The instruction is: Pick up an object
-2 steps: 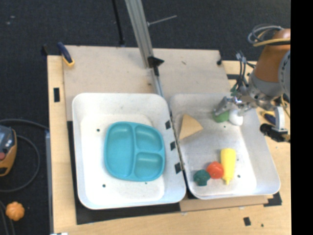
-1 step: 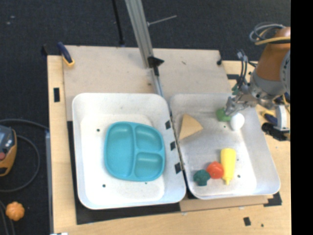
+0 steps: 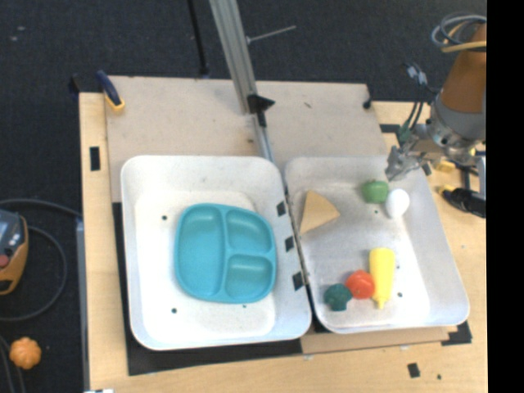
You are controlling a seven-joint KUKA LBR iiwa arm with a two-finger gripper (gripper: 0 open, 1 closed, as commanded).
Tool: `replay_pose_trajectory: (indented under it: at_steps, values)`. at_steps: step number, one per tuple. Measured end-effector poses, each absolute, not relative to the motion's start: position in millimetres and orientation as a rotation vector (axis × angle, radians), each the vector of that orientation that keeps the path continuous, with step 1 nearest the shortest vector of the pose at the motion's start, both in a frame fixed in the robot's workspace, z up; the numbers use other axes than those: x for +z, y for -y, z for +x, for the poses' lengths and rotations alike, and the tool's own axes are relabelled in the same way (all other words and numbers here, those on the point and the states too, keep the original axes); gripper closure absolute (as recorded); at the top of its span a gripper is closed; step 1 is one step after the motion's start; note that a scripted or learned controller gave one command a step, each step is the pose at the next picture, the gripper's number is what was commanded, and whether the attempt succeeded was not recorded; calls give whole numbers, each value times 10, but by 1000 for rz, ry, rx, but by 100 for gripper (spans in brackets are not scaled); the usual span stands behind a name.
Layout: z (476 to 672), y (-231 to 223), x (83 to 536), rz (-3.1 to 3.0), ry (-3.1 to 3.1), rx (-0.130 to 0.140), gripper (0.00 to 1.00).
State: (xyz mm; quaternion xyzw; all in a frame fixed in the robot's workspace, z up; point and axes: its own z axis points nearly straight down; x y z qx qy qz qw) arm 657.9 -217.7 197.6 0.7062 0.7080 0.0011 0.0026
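Observation:
The right bin (image 3: 434,252) holds several small objects. A green ball (image 3: 376,191) and a white ball (image 3: 397,202) lie side by side near its far edge. A tan wedge (image 3: 316,211) rests by the bin's left wall. Toward the front lie a yellow piece (image 3: 381,275), a red piece (image 3: 360,283) and a dark green piece (image 3: 337,295), close together. My gripper (image 3: 405,162) hangs over the bin's far right corner, just up and right of the green and white balls, with nothing seen in it.
The left bin (image 3: 147,195) holds a blue divided tray (image 3: 225,252). A metal post (image 3: 237,47) rises behind the bins, with a thin rod running down between them. An orange ball (image 3: 24,352) lies off the bench at the lower left.

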Motion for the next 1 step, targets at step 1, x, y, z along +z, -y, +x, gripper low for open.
replay_pose_trajectory:
  at_steps: [1]
  values:
    - [6587, 2187, 2151, 2214, -2223, 2, 100]
